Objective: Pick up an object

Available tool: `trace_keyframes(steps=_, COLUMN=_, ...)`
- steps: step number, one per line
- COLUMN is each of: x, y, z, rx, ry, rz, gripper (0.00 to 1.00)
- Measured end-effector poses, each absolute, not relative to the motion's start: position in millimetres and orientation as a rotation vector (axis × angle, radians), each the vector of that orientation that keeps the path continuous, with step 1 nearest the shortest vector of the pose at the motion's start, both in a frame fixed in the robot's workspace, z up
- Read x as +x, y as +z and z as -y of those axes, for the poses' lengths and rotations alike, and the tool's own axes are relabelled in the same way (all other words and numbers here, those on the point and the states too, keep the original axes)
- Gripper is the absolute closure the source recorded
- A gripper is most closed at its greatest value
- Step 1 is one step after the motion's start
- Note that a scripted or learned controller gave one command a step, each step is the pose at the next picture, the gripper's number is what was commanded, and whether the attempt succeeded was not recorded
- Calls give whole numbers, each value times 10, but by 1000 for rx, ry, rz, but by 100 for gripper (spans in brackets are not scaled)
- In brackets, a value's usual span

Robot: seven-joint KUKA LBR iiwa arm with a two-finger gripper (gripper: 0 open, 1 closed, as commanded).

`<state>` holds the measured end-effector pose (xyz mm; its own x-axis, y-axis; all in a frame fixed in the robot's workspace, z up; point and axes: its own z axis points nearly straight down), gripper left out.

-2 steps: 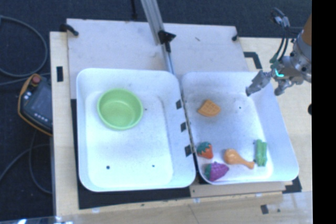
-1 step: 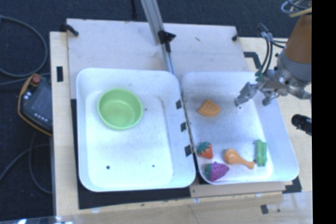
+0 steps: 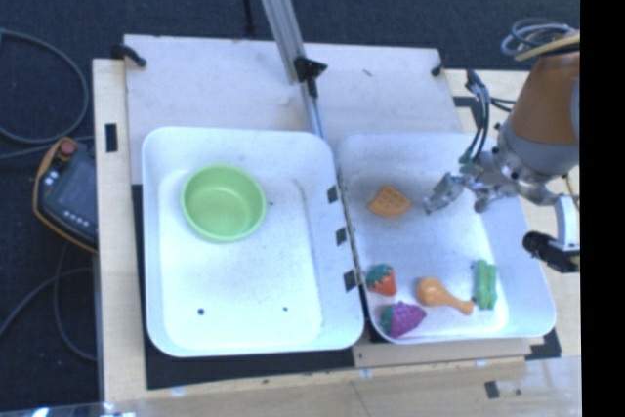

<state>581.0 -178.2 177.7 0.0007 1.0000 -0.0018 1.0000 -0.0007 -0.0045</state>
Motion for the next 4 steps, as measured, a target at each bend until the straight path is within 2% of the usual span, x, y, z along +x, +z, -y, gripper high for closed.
trace_keyframes(steps=1, x=5783, y=1346, z=1835, rx=-2222, ry=6, rz=2219, gripper=0)
trace_keyframes(steps=2, x=5805, y=1488, z=1840, rx=-2230, ry=-3, rz=2219, gripper=100)
trace_keyframes(steps=4, x=5838, y=2505, z=1787, rx=-2222, ry=-6, rz=2232, gripper=100)
